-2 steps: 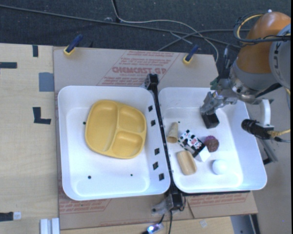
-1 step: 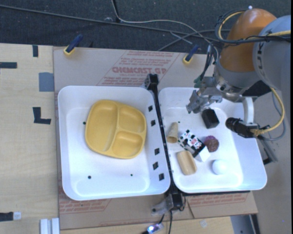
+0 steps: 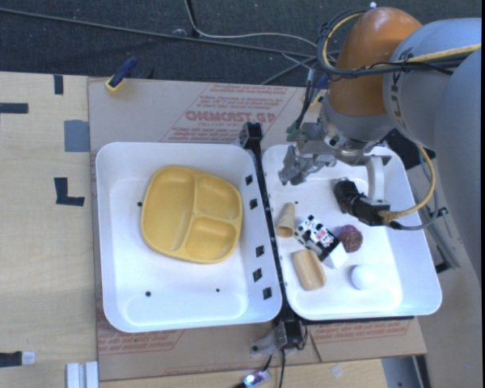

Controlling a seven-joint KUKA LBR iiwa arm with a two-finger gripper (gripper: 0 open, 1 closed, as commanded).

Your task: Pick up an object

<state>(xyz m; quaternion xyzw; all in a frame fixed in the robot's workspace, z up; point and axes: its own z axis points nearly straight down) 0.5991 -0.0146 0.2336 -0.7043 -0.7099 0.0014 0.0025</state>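
While the pincer [image 3: 294, 170] hovers, the likely cone [image 3: 285, 219] lies just below.

bench [image 3: 32, 241] | cardboard sheet [image 3: 218, 111] under left bin [image 3: 121, 297], right bin [image 3: 420, 293]

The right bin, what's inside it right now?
The right bin holds a tan cone, tan block, black-and-white toy, maroon ball and white ball. The arm covers its far end.
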